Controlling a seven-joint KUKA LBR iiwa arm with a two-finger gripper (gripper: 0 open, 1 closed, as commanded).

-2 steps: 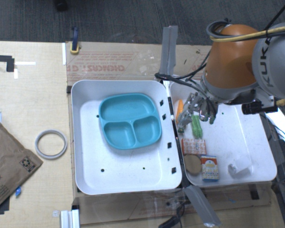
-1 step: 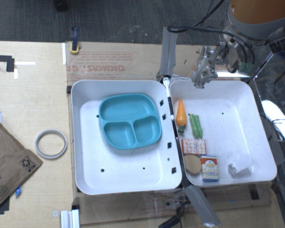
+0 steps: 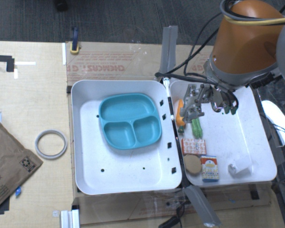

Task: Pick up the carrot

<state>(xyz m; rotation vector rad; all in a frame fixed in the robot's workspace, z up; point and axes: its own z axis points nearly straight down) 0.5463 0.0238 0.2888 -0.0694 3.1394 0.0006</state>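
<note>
Carrot (image 3: 180, 113) against right bin's (image 3: 256, 141) left wall, arm bent down over it, pincer (image 3: 194, 109) alongside, grip state unclear.

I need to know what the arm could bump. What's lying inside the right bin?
In the right bin: an orange carrot, a green piece, two small packets, a tan disc. The gripper covers part of the carrot.

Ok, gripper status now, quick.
Gripper: over the right bin, just beside the carrot; open or closed cannot be told, and no hold on the carrot is visible.
</note>
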